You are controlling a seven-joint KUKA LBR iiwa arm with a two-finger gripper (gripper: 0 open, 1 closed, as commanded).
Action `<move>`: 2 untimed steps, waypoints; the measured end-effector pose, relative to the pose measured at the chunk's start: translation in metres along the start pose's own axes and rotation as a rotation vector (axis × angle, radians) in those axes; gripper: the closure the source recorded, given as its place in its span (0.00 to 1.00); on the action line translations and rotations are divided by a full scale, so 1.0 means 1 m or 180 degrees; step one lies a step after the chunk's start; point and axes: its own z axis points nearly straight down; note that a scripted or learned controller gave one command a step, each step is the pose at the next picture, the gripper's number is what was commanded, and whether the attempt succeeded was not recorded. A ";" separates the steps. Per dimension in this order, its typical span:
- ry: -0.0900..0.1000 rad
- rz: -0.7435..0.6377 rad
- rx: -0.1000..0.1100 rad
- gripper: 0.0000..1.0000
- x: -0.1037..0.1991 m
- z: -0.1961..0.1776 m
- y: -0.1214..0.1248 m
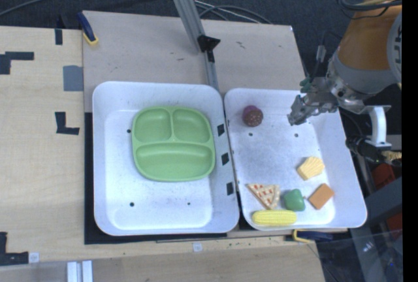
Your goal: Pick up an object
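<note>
1. Corn (273,217) lies nearest the camera, at the 6 o'clock rim of the right bin (346,209), its long axis running 9 to 3 o'clock.
2. Just above it sit a pizza slice (263,194) and a green pepper (294,200), close together; an orange block (321,196) lies at 3 o'clock from the pepper, and a yellow cheese wedge (311,168) at about 12 o'clock from the block.
3. Alone near the bin's 11 o'clock corner rests a dark red round fruit (253,116), well apart from the cluster.
4. The fingers (299,113) hang over the bin's upper right part. They look dark and bunched, and I cannot tell whether they are apart or together; nothing shows between them.
5. The relation that matters: the round fruit lies at 9 o'clock from the fingers, near and roughly level with them, while the cheese wedge lies at 6 o'clock, a little farther off. My judgement is that the fruit is the handier target; being round, it has no long axis to line up with.
6. The left bin (111,209) holds a green divided plate (174,143).
7. Both bins rest on the surface (39,143).
</note>
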 end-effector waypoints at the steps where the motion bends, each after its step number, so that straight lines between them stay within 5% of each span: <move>1: -0.0001 0.0001 0.0006 1.00 0.052 0.018 0.002; 2: -0.0001 0.0000 0.0008 1.00 0.104 0.033 0.002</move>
